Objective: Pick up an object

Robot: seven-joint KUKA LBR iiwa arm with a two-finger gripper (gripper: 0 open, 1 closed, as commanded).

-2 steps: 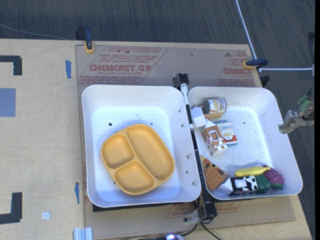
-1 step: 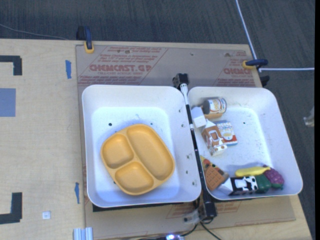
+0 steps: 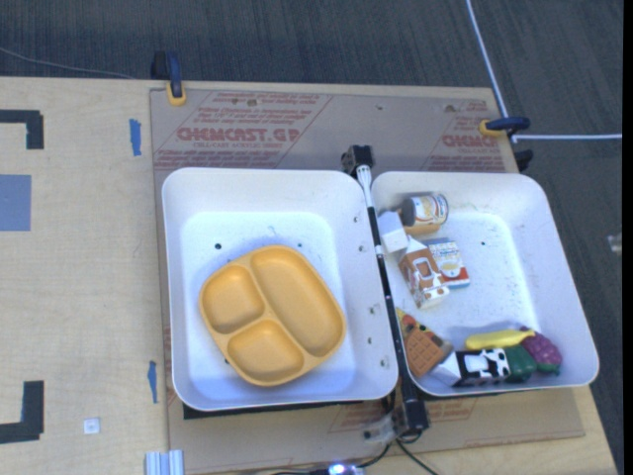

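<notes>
Since a pick is pending, stock is listed from the clip (image 3: 358, 156): left bin (image 3: 188, 265), yellow tray (image 3: 272, 314); right bin (image 3: 554, 265), can (image 3: 426, 209), carton (image 3: 433, 270), banana (image 3: 499, 339), grapes (image 3: 543, 353), heaped against walls. Gripper state cannot be told.

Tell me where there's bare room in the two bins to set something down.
Right bin: bare floor right of the small carton, above the banana. Its left edge and front corner are crowded. Left bin: bare strip behind the yellow plate.
</notes>
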